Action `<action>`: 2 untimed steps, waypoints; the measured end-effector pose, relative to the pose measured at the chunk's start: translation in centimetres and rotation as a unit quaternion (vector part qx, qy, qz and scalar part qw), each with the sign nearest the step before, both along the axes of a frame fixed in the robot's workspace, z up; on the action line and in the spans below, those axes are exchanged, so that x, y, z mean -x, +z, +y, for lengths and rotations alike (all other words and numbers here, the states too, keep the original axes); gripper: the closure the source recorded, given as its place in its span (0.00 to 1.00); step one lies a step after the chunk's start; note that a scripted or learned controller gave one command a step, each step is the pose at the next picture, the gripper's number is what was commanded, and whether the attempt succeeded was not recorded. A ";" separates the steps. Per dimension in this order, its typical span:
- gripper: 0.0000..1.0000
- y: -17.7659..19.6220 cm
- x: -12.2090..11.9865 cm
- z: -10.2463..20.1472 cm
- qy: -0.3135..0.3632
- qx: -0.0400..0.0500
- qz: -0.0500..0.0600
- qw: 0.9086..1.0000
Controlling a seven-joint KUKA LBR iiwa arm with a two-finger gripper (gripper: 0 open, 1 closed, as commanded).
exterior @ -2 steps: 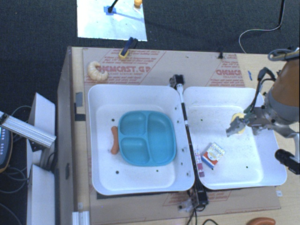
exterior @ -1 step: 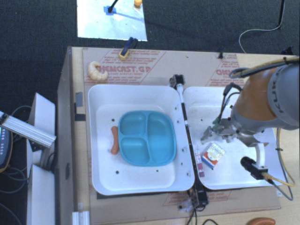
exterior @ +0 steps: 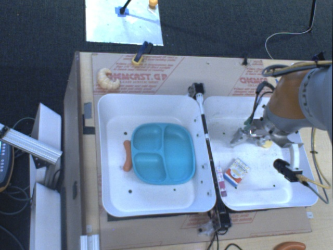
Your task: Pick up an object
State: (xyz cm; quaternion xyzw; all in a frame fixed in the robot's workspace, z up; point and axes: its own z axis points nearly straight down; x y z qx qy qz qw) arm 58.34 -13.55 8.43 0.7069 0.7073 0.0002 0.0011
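Arm (exterior: 299,95) enters from the right edge, grey housing with the orange band, bent down over the right bin (exterior: 281,201). Gripper (exterior: 248,136) sits low over the upper-left part of that bin's floor, angled toward the divider side. Cannot tell from this angle whether it is released or clenched; nothing is seen caught in it. A small yellow bit (exterior: 267,144) shows just right of the gripper, partly under the wrist.

Small carton (exterior: 235,172), white with red and blue print, lies flat on the right bin's floor, below the gripper and apart from it, tilted. A thin purple-and-white packet (exterior: 220,179) lies along the bin's left wall, just beside the carton. A black cylindrical fitting (exterior: 285,170) with a cable hangs over the bin's right part.

Left bin (exterior: 112,191) holds a blue divided plate (exterior: 163,153) near its middle, and an orange sausage-shaped piece (exterior: 127,155) lies just left of the plate, close to it, lengthwise up-down.

Open floor: right bin has bare white along its lower edge and its top-left corner near the divider (exterior: 205,134). Left bin has bare margin round the plate, widest at the top and lower left.

On the cardboard behind the bins: a pale curled object (exterior: 107,78) at the left, a yellow-and-blue clamp (exterior: 141,54) at the edge.
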 end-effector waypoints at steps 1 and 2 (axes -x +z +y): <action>0.00 3.1 -6.1 -1.1 0.002 0.000 -0.002 1.000; 0.00 3.9 -5.5 -3.3 0.001 0.000 -0.001 1.000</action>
